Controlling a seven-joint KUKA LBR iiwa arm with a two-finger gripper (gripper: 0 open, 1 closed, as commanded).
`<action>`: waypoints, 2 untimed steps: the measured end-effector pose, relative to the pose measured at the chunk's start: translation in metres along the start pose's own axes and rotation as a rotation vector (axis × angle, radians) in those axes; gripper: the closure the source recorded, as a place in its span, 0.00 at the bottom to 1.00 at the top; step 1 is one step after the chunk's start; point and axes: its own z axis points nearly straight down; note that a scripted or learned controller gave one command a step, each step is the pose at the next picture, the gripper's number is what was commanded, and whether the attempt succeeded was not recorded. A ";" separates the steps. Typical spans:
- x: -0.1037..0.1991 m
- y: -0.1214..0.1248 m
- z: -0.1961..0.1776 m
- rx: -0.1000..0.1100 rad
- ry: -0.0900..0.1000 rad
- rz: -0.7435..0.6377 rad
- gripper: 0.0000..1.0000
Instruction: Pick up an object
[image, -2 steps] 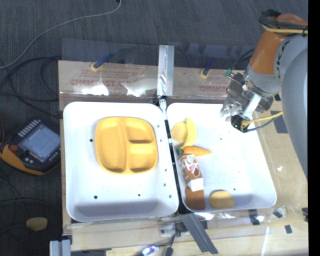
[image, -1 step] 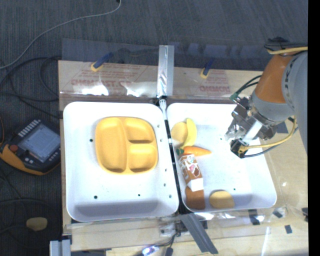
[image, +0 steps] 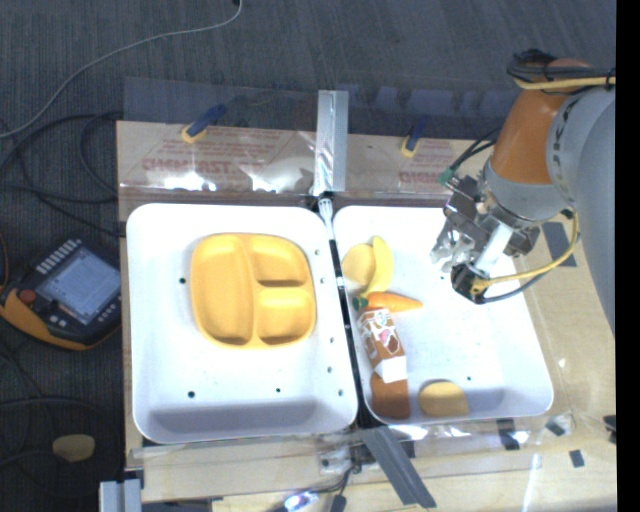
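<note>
Hovering over the right bin (image: 520, 330), the claw (image: 462, 262) hangs from the arm (image: 535, 150) above bare white floor near the bin's upper right; nothing can be seen in its grip, and how wide it stands I cannot tell from this angle. It sits well apart from every candidate object, which suggests a staging pose before a descent rather than a grasp under way.

All the loose things crowd the bin's left wall — probably where they slid or were tipped. A banana (image: 368, 264) lies uppermost, a carrot (image: 392, 301) just below it and pointing right, then a bottle (image: 385, 360) lying flat along the wall, its label printed in red and white but too small to read. A bun (image: 443, 398) rests near the bottom edge, just beside the bottle's base. Any of these would serve the task.

In the left bin (image: 150, 330) a yellow tray (image: 252, 288) with three compartments lies alone. Behind the bins, on the surface, clear sheeting (image: 230, 160) carries red lettering — illegible here — pinned by blue-and-yellow clips (image: 204, 122). A pendant (image: 60, 290) rests on the floor at far left.
</note>
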 end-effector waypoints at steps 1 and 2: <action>0.003 0.004 0.129 -0.003 0.004 -0.090 0.00; -0.005 0.024 0.132 -0.010 0.015 -0.004 0.00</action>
